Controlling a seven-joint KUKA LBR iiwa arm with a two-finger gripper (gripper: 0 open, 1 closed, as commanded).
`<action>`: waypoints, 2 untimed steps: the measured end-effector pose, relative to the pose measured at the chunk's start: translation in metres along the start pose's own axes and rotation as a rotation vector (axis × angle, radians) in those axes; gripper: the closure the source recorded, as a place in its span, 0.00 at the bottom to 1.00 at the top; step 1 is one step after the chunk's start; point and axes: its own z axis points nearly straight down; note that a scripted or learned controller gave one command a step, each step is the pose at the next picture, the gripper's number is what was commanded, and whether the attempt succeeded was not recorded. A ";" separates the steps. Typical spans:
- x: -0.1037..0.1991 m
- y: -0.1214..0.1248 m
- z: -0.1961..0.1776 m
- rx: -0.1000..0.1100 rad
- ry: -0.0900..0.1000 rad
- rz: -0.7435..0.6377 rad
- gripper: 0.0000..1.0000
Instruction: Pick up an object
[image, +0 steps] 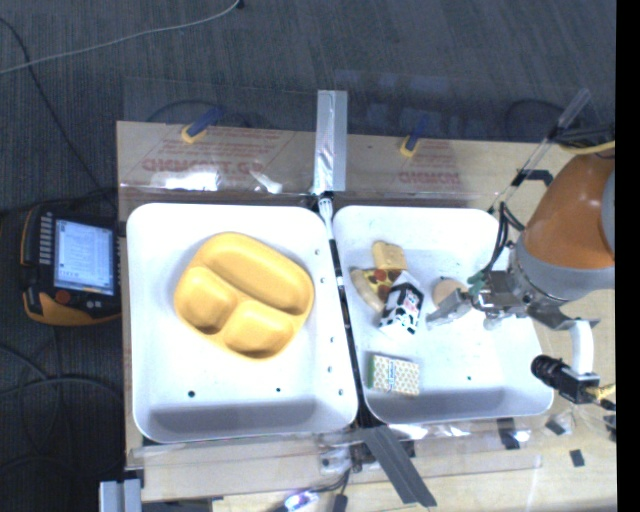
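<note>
The right bin holds several small things. A tan block and a pizza-slice toy lie near its left wall. Just below them is a black-and-white cow toy, and a green patterned box lies near the front. A small tan piece sits mid-bin, right against the tip of my gripper. The gripper hangs low over the bin's right half, reaching left from the grey and orange arm.
The left bin holds one large yellow moulded object. A handheld pendant with a screen lies left of the bench. A metal divider strip stands behind the bins, and cables run along the arm at the right.
</note>
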 end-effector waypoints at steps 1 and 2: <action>0.042 0.042 0.083 -0.002 0.002 -0.169 0.00; 0.043 0.042 0.075 0.000 0.004 -0.170 1.00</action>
